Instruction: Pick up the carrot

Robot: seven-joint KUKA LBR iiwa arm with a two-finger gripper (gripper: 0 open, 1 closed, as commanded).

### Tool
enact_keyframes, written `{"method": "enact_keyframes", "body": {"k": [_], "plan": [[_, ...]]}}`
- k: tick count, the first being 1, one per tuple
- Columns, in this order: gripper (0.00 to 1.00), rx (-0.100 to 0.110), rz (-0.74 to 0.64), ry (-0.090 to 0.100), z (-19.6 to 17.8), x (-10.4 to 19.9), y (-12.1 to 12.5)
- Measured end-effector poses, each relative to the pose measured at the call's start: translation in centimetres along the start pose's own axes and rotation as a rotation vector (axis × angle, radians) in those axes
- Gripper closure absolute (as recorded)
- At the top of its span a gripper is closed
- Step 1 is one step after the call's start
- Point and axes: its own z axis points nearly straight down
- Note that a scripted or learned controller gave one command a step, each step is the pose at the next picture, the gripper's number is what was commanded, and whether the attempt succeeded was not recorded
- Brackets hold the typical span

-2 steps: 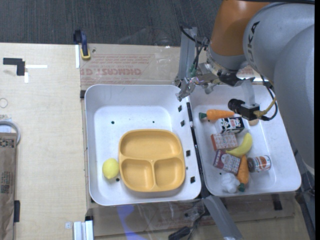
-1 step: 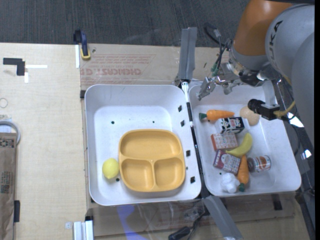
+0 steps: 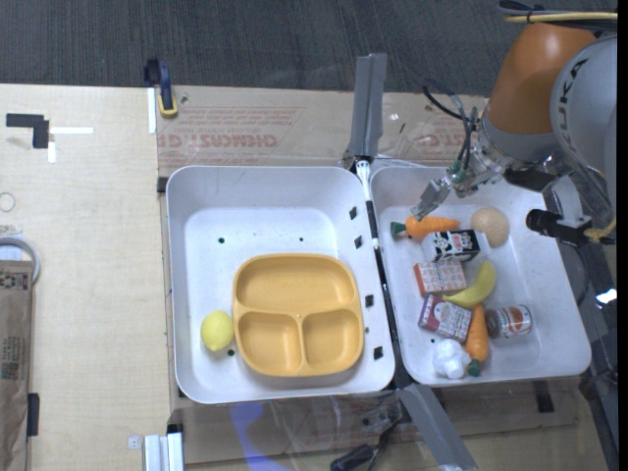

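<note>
An orange carrot (image 3: 432,228) with a green stub end lies flat in the upper left part of the right bin (image 3: 564,292), pointing left-right. A second, smaller carrot (image 3: 477,335) lies near that bin's front, green end toward the front. My gripper (image 3: 444,190) hangs just above and behind the first carrot, a little apart from it. It is open, with nothing between its fingers. The grey arm with its orange band (image 3: 525,77) comes in from the upper right.
Packed around the carrots in the right bin are a black-and-white carton (image 3: 456,246), a beige ball (image 3: 490,226), a banana (image 3: 475,287), two red packets (image 3: 441,278), a can (image 3: 508,321) and a white lump (image 3: 450,359). The left bin (image 3: 196,263) holds a yellow divided plate (image 3: 297,314) and a lemon (image 3: 217,331).
</note>
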Motion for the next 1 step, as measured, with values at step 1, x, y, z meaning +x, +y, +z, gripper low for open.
{"method": "enact_keyframes", "body": {"k": [1], "plan": [[0.0,-0.003,-0.128,0.0,5.7,-0.46,-0.34]]}}
